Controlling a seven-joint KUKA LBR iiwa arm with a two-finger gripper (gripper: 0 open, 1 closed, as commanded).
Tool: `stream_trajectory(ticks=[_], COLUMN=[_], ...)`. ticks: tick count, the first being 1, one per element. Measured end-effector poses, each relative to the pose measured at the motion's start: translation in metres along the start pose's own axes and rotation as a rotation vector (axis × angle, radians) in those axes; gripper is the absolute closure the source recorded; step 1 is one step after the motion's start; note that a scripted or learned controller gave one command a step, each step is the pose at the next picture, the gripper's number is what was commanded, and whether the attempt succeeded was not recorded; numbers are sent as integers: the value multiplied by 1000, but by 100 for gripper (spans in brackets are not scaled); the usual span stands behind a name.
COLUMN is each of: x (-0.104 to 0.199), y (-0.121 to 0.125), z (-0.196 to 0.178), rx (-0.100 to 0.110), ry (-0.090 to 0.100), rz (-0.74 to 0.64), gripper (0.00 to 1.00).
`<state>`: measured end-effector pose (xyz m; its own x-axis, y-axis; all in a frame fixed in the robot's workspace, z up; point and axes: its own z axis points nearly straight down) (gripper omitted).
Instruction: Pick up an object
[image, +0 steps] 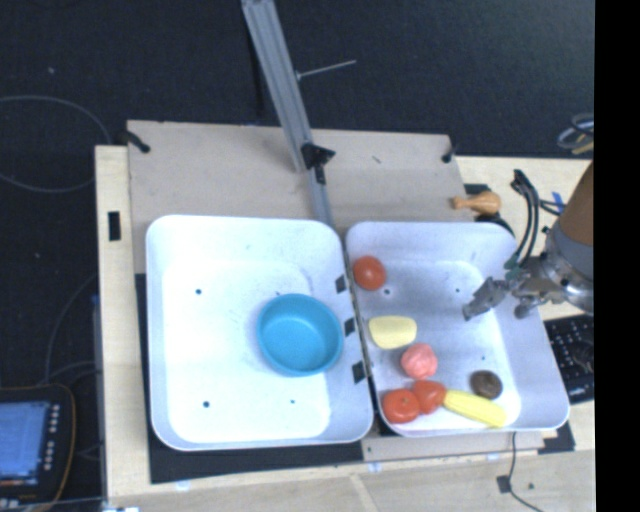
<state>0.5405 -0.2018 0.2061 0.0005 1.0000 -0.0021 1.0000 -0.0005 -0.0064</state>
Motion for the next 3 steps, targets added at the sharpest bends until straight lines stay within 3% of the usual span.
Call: stream_trajectory(ticks=[2,3], x=[-9,-10], y=[0,3], z=[99,83], rx=[-4,-15], ry=[-1,-1], rz=[2,5], gripper=[0,100])
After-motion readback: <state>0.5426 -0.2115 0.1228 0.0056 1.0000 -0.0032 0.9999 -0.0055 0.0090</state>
